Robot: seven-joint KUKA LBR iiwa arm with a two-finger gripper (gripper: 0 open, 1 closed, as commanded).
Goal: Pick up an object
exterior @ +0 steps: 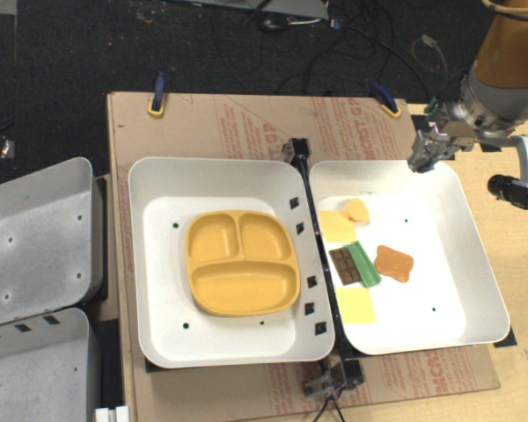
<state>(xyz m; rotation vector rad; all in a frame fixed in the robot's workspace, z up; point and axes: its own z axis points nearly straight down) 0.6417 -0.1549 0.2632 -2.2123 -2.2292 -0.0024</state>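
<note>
The right bin (440, 227) holds several small objects near its left side: a pale yellow square (336, 227), a small orange-yellow piece (358, 211), a brown bar (342, 266), a green stick (363, 264), an orange-brown piece (394, 263) and a yellow square (355, 306). My gripper (422, 158) hovers over the bin's far right corner, well away from the objects, with nothing seen between its fingers.
The left bin (158, 200) carries a yellow divided plate (243, 263). A black divider (312, 253) runs between the bins. Blue-yellow clamps (157, 95) (385, 99) hold the board at the back. Grey trays (35, 244) lie at the left.
</note>
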